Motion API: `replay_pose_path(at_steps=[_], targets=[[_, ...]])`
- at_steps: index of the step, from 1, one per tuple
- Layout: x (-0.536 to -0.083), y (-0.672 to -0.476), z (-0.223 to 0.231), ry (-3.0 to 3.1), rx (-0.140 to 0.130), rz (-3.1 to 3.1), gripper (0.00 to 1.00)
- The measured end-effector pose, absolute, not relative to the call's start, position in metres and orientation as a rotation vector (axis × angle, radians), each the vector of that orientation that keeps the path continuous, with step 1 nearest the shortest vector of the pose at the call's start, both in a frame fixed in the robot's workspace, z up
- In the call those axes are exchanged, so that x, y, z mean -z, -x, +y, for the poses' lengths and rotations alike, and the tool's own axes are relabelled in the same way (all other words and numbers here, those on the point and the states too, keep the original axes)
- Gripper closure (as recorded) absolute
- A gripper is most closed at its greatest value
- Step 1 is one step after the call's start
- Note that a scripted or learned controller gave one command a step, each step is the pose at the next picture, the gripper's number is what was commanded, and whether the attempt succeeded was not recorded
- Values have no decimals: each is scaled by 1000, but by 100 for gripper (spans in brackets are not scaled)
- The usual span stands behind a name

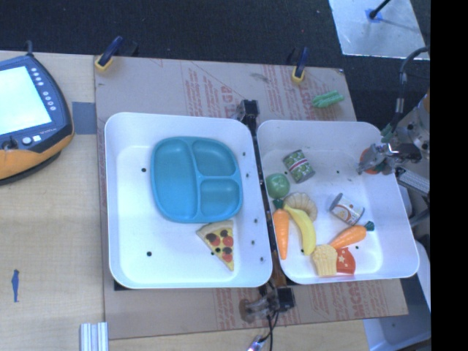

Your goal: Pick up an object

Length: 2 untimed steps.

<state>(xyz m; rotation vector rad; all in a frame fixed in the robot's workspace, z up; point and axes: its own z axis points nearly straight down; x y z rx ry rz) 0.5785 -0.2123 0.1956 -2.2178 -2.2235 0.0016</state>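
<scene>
- At the right edge of the bench, the gripper (379, 159) sits over the upper right rim of the right bin (398, 265); it is small and partly blurred, and a bit of orange-red shows at its tip, but whether that is a held object or how the tool stands I cannot tell
- In the right bin, toy foods lie loose; a green striped can (297, 165) lies tilted near the upper middle; a green round fruit (277, 186) sits by the left wall
- Just below the fruit, an orange carrot (281, 232) lies lengthwise along the left wall; a yellow banana (303, 227) curves beside it, touching or nearly so; a tan cookie-like piece (302, 204) lies at the banana's upper end
- A small grey-and-white can (346, 210) lies on its side right of the centre; a second carrot (349, 235) lies slanted just below it, green top pointing right
- At the bin's lower edge, a yellow fries-like piece (324, 260) touches a red wedge (345, 262)
- In the left bin (121, 218), a blue divided plate (196, 178) lies flat; a pizza slice (219, 243) lies just below its lower right corner
- Outside the bins, a green object (327, 99) rests on the cardboard above the right bin; a tablet pendant (29, 115) with an orange rim lies at the far left
</scene>
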Motion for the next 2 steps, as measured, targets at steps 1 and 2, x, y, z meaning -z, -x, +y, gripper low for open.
replay_pose_path(at_steps=[1, 2], targets=[[-252, -524, -125, 2213, -3, -2224, 100], [-267, -476, -106, 2215, -4, -2223, 100]])
